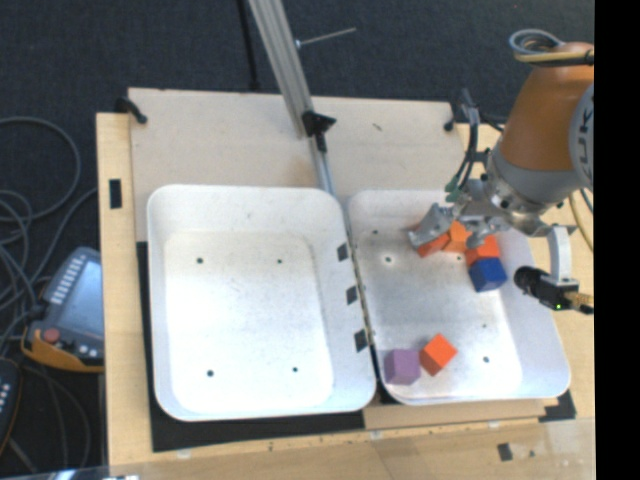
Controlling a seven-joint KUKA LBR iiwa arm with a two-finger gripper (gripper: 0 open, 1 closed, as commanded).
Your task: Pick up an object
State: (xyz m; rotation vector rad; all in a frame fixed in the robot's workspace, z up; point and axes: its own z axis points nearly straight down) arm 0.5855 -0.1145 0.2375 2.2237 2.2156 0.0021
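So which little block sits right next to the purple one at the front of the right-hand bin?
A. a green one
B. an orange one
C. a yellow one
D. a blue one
B: the orange block lies right beside the purple block near the front of the right bin, while the blue block sits farther back by the arm.

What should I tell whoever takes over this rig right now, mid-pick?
Gripper: low over the upper part of the right bin, at an orange block; a grasp cannot be confirmed.
Blue block: in the right bin, just below the gripper.
Purple block and a second orange block: side by side near the right bin's lower left corner.
Left bin: beside it, on the view's left.
Done: arm brought down to the blocks.
Left: confirm a grasp, then lift an object.
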